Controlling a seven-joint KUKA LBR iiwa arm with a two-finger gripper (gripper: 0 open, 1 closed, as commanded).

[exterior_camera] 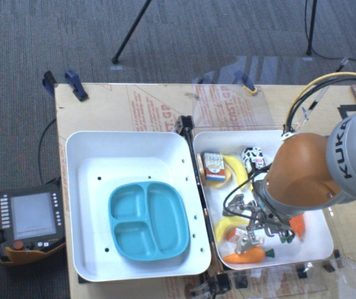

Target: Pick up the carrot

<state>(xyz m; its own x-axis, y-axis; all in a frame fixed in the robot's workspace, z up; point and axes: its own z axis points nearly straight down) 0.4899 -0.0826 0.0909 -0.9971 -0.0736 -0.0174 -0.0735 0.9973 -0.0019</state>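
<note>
On the bench (140, 108), two white bins (81, 167) sit above grey carpet (53, 30).

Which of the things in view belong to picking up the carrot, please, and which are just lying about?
For the job:
carrot, at the right bin's near edge
claw, just above it
right bin

Lying about:
divided blue plate in the left bin
two bananas
small carton
black-and-white toy
pendant on the floor
</note>
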